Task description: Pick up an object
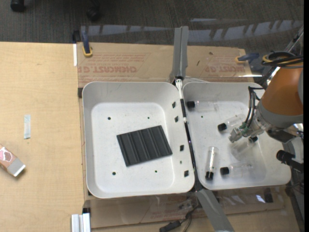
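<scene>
Several clear plastic tubes with black caps lie in the right bin [270, 178]. One tube [210, 161] lies near the bin's front left, its cap toward the front. Another [232, 168] lies just right of it. A third [199, 104] rests at the back left, and a fourth [227, 125] lies in the middle. My gripper [238, 134] reaches in from the right and hangs low over the middle of this bin, right beside the fourth tube. The orange band of the arm [285, 93] rises above it. What lies directly beneath the gripper is hidden.
The left bin [96, 178] holds a dark ribbed rectangular mat [144, 145]. A metal divider [181, 57] runs between the bins at the back. On the wooden bench at left lie a small pink-and-white object [9, 161] and a thin strip [27, 126].
</scene>
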Controlling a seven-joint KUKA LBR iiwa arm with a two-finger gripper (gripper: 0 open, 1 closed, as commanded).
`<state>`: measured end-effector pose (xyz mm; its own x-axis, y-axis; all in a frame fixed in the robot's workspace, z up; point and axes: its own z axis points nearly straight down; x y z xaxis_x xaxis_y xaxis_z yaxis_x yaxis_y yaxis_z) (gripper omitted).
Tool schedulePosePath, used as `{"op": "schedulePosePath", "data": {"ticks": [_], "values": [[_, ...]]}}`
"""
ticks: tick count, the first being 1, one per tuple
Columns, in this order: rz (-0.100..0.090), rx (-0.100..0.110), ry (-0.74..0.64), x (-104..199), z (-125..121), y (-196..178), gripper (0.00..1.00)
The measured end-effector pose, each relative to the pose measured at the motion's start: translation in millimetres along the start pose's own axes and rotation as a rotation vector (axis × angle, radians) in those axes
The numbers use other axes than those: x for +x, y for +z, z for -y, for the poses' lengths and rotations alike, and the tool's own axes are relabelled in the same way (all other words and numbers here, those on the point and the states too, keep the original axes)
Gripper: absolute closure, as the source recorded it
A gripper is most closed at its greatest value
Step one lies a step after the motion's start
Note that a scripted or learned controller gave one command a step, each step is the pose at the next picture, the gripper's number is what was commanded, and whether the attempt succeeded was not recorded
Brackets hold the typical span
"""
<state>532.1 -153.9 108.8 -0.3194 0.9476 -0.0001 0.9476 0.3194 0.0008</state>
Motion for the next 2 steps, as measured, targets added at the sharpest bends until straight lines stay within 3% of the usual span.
{"op": "schedulePosePath", "data": {"ticks": [1, 2], "values": [[0.0, 0.0, -0.001, 0.0, 0.0, 0.0, 0.0], [0.001, 0.001, -0.024, -20.2, -53.2, 17.6, 0.0]]}}
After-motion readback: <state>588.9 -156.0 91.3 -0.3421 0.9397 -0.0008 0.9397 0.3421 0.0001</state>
